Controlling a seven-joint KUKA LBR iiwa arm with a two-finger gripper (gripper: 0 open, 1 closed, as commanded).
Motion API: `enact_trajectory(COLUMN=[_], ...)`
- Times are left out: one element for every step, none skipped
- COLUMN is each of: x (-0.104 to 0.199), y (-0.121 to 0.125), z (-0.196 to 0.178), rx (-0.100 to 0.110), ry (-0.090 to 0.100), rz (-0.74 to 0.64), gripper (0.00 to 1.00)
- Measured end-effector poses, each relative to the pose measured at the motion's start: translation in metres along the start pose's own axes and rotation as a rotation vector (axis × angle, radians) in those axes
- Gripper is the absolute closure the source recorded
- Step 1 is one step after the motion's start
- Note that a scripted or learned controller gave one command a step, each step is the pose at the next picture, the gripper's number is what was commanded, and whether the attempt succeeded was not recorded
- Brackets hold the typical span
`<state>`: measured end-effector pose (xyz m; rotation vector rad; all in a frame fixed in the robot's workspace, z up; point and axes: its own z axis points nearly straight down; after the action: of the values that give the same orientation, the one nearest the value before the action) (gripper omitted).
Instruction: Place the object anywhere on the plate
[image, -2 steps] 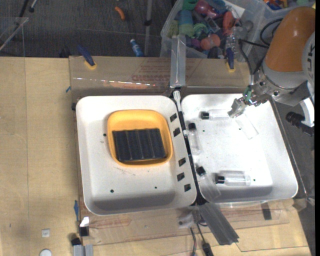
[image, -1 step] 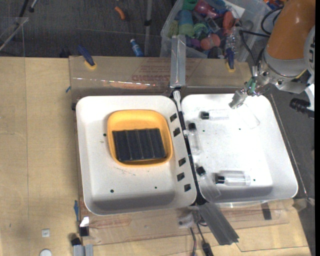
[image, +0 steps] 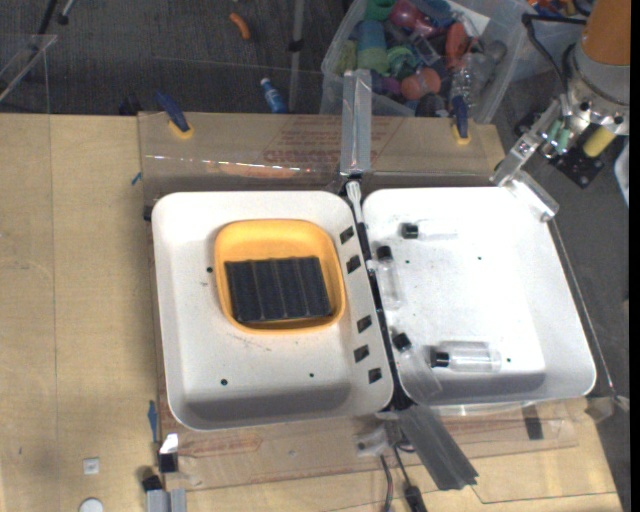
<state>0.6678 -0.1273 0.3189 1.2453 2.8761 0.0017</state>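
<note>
Apparently dark ribbed slab (image: 277, 288) on plate (image: 232, 243)

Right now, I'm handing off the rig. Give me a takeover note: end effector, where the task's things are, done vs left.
End effector: raised at the far right corner of the right bin, above its rim, with nothing visible between its fingers.
Yellow plate: in the left bin, with a dark ribbed block already lying on it.
Clear vials: one lies on its side near the right bin's front edge, another near its back left.
Done: the block is on the plate.
Left: if a vial is the target, nothing has been picked; a grasp and transfer to the plate remain.
</note>
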Motion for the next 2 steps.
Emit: enact_trajectory(x=[-0.030,-0.061], y=[-0.050,-0.077], z=[-0.079,-0.118], rx=[-0.001,-0.001], ry=[-0.002,-0.003], rz=[-0.258,-0.489], gripper=[1.00,1.00])
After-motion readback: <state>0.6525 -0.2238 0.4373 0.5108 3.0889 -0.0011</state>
